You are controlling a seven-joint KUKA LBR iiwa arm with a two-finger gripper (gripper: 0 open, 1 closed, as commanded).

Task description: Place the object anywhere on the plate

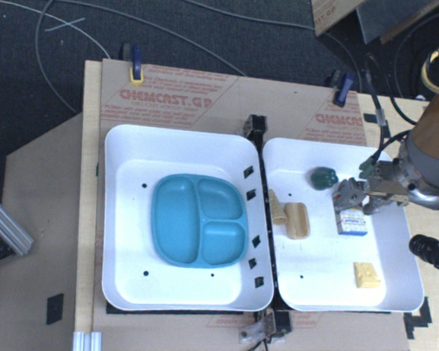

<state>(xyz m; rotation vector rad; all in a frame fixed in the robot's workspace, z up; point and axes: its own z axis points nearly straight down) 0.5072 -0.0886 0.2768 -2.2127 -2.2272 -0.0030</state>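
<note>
My jaws hover over the small blue-and-white packet point(352, 223) in the right bin point(392, 293); I cannot tell their opening. A glancing descent could push it aside. The blue plate point(200, 221) waits in the left bin point(122, 200).

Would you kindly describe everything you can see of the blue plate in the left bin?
The plate is a light blue, rounded-rectangle tray that looks like smooth plastic, divided by raised ridges into three compartments: one large on the left and two smaller on the right. It lies flat, slightly rotated, near the middle of the left bin, resting on the bin's white floor. Nothing lies in any compartment, and nothing else touches it.
</note>
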